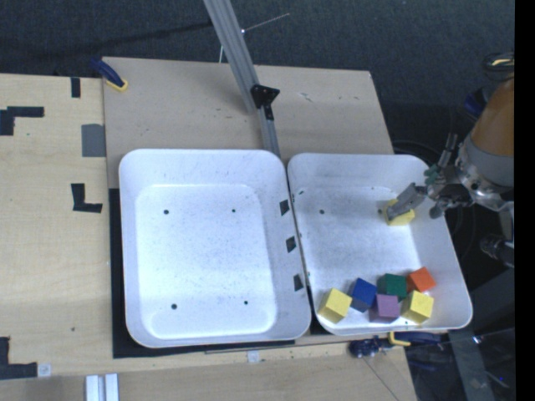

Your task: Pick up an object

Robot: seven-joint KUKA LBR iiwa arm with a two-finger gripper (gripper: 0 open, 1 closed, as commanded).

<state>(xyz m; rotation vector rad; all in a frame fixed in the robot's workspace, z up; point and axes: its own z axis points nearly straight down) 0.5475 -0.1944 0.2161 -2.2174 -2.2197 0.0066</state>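
The tool (pixel 407 205) sits low over the right bin (pixel 351 182), near its far right side, with a small yellow block (pixel 402 216) caught at its fingertips — clenched on it, as far as the slanted view lets one judge; the block lies at or just above the bin floor. The grey arm (pixel 493 144) comes in from the right, its orange band at the frame edge. Along the bin's near edge lies a cluster of blocks, touching or nearly so: yellow cube (pixel 336 304), blue cube (pixel 364 293), green cube (pixel 391 286), purple cube (pixel 387 307), orange cube (pixel 421 279) and another yellow one (pixel 420 307). The left bin (pixel 134 224) adjoins it on the wooden worktop (pixel 50 224); a slanting metal bar (pixel 230 36) crosses behind.
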